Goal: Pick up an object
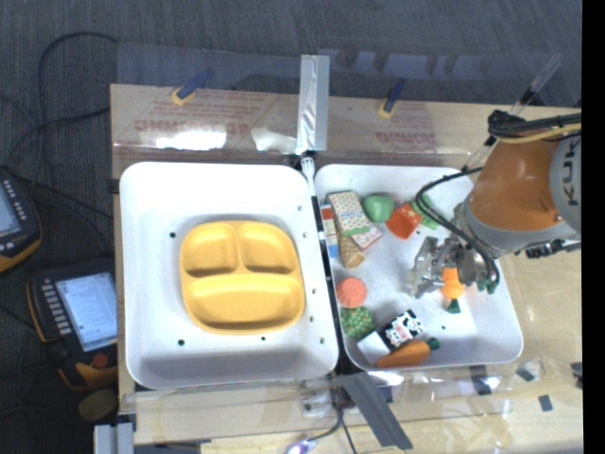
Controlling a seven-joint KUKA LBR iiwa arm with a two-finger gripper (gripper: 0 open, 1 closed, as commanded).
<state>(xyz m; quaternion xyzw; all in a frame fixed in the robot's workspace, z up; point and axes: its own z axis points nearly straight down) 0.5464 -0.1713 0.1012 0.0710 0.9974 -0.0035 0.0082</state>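
Right bin (501,343): your hand (437,270) is low inside it, finger state cannot be told. A small orange piece (452,282) sits beside the hand; carrot (406,353) near its front wall. Yellow tray (242,274) in neighbouring bin.

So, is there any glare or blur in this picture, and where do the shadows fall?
Camera view: glare on the clear plastic sheet behind the left bin; soft shadow under the yellow tray; the gripper looks slightly blurred; small toys stay fairly sharp.
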